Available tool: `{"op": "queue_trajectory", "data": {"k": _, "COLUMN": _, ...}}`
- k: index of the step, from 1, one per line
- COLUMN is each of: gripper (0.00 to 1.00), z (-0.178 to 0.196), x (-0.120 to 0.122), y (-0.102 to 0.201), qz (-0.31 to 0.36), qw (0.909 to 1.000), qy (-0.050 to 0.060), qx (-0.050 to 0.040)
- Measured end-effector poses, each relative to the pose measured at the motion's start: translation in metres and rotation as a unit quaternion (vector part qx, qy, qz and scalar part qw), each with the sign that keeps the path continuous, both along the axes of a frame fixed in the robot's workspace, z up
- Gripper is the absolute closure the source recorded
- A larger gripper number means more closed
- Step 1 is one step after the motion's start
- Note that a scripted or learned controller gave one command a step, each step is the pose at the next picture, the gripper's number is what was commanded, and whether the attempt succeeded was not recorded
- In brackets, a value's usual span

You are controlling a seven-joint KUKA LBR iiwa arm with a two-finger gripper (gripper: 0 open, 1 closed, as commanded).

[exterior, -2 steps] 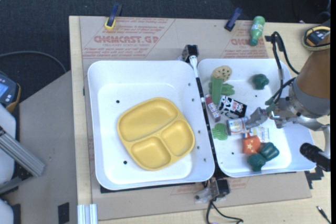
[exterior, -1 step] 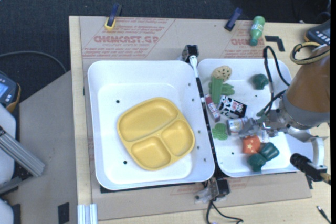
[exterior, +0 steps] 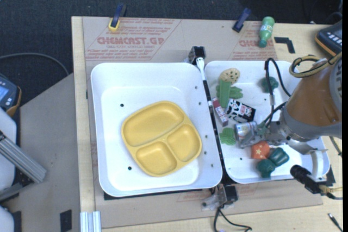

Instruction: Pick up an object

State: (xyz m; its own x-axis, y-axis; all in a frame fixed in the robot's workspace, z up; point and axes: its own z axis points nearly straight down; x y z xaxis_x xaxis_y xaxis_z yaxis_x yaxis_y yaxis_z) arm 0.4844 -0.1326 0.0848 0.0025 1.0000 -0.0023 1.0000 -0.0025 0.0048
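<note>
My gripper (exterior: 246, 132) is low inside the right bin (exterior: 310, 168), its silver tip pointing left. Small toys lie around it. A green leafy piece (exterior: 227, 138) sits just left of the tip, and a black-and-white patterned block (exterior: 240, 110) just above it. An orange-red toy (exterior: 260, 150) and dark green pieces (exterior: 273, 161) lie just below the tip. Farther back are a green toy (exterior: 224, 89), a speckled cookie (exterior: 231, 74) and a teal piece (exterior: 268, 83). I see nothing clearly held.
The left bin (exterior: 109, 89) holds a yellow divided plate (exterior: 161, 137). A green bottle (exterior: 266, 31) lies on the bench behind the right bin. Blue clamps (exterior: 117, 17) (exterior: 241, 20) grip the bench's back edge. The arm's orange band (exterior: 314, 96) and black cables overhang the right bin's right side.
</note>
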Motion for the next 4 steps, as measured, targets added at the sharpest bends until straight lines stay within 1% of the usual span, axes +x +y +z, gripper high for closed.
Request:
{"op": "queue_trajectory", "data": {"k": 1, "gripper": 1.0, "z": 0.015, "x": 0.002, "y": -0.001, "qz": 0.0, "qw": 1.0, "qy": -0.004, "qx": -0.0017}}
{"op": "queue_trajectory", "data": {"k": 2, "gripper": 1.0, "z": 0.075, "x": 0.009, "y": -0.006, "qz": 0.002, "qw": 1.0, "qy": -0.001, "qx": -0.0001}}
{"op": "queue_trajectory", "data": {"k": 3, "gripper": 1.0, "z": 0.124, "x": 0.019, "y": -0.004, "qz": 0.002, "qw": 1.0, "qy": -0.001, "qx": -0.0002}}
{"op": "queue_trajectory", "data": {"k": 4, "gripper": 1.0, "z": 0.141, "x": 0.02, "y": -0.004, "qz": 0.002, "qw": 1.0, "qy": 0.0, "qx": 0.0001}}
